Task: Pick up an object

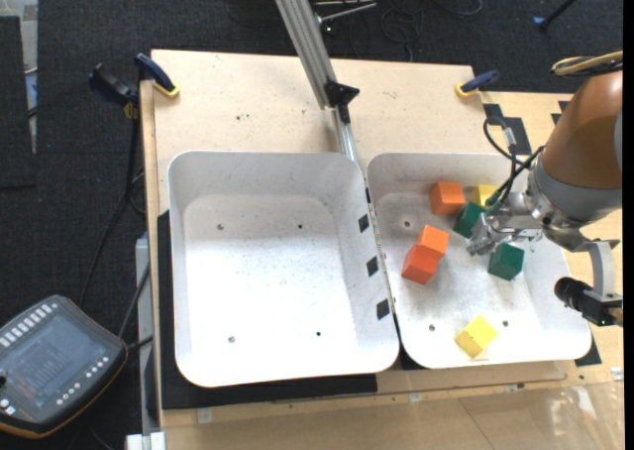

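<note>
Yellow cube (475,336) lies nearest, at six o'clock in the right bin (555,349). Beyond it, an orange block (425,253) at nine o'clock and a green cube (506,262) centrally. The gripper (488,236) hovers just beside the green cube; its opening I cannot tell. Farthest, an orange cube (447,197) at twelve.

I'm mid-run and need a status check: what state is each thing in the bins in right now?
Gripper: low in the right bin, among the blocks.
Orange block: loose on bin floor.
Second orange block: loose, near back wall.
Green block: loose, beside gripper.
Yellow block: loose, near front.
Left bin: in place on the bench.
</note>
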